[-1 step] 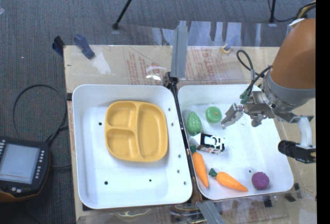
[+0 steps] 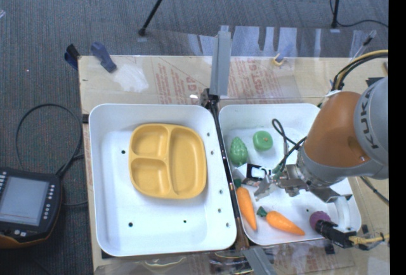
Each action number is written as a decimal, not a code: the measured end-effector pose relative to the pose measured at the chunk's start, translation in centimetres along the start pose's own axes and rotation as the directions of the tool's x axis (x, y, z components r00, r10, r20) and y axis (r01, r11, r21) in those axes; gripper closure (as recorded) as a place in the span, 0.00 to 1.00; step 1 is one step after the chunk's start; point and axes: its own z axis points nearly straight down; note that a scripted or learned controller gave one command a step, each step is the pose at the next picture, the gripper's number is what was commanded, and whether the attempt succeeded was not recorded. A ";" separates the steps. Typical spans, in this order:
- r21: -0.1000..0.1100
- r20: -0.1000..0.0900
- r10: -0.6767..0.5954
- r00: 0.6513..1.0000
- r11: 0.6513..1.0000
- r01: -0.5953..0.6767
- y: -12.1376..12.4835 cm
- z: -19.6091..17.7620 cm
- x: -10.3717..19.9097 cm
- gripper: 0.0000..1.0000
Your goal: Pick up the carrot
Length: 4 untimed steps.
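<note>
Two carrots near front wall of right bin (image 2: pixel 298 239): one carrot (image 2: pixel 246 207) by divider, second carrot (image 2: pixel 283 223) beside it. Tool (image 2: pixel 265 186) hovers just above, nothing gripped; finger state I cannot tell. Step: approach. Next: descend, align over one carrot.

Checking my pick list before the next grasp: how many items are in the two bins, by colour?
Orange: 2, carrot by the right bin's left wall and second carrot near its front wall
Green: 2, leafy vegetable and round green item
Purple: 1, purple item
Yellow: 1, divided plate in the left bin
Total: 6
</note>
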 end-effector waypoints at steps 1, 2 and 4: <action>-0.028 0.018 -0.120 0.993 0.992 0.121 -1.6 2.5 0.4 0.00; -0.014 0.004 -0.089 0.996 0.996 0.089 -2.1 3.0 -2.0 0.00; -0.015 0.002 0.039 0.999 0.999 -0.039 -2.1 2.9 -7.1 0.00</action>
